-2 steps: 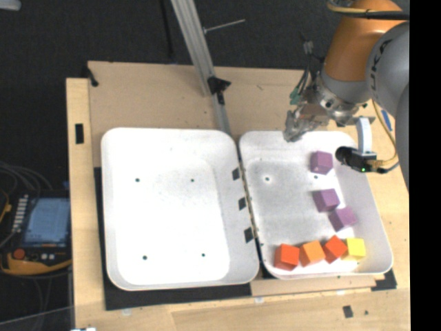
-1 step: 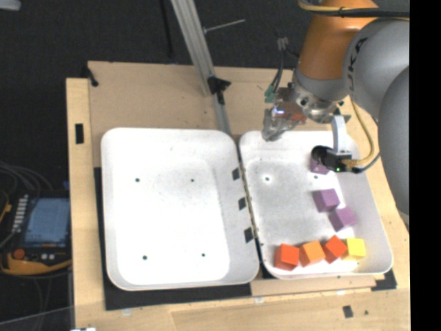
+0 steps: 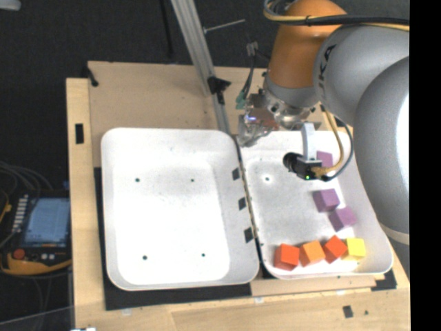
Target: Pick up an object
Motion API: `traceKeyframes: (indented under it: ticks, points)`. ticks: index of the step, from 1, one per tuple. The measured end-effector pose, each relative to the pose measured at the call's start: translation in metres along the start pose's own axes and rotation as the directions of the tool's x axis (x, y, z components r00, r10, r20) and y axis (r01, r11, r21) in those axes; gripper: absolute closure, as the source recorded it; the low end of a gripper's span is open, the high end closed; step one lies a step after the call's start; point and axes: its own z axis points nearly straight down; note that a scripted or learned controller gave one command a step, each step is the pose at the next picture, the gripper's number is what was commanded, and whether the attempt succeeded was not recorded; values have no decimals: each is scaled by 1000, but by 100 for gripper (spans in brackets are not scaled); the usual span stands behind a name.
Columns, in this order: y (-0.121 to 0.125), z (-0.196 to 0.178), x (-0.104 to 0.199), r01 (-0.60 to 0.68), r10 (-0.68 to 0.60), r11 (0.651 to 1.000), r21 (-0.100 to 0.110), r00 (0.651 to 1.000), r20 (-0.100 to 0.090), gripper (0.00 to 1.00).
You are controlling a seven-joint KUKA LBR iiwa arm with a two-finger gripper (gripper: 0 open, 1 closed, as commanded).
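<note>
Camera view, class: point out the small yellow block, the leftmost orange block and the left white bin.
small yellow block (image 3: 356,247): camera view, top face.
leftmost orange block (image 3: 286,256): camera view, top face.
left white bin (image 3: 172,205): camera view, bare floor.

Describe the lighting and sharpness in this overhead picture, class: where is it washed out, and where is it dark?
In the camera view, the left bin glares near-white with little texture; the arm looms large and soft at right; the surroundings beyond the bench fall into near-black; the coloured blocks stay reasonably crisp.

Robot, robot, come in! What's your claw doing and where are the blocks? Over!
End effector over right bin's far corner, nothing seen in it. Purple blocks mid-bin; orange and yellow along near edge.
</note>
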Motion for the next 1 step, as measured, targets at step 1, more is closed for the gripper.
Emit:
traceKeyframes:
  ticks: [1]
  points:
    - [1, -5, 47, 0, 0, 1000, -3, 1000, 0, 100]
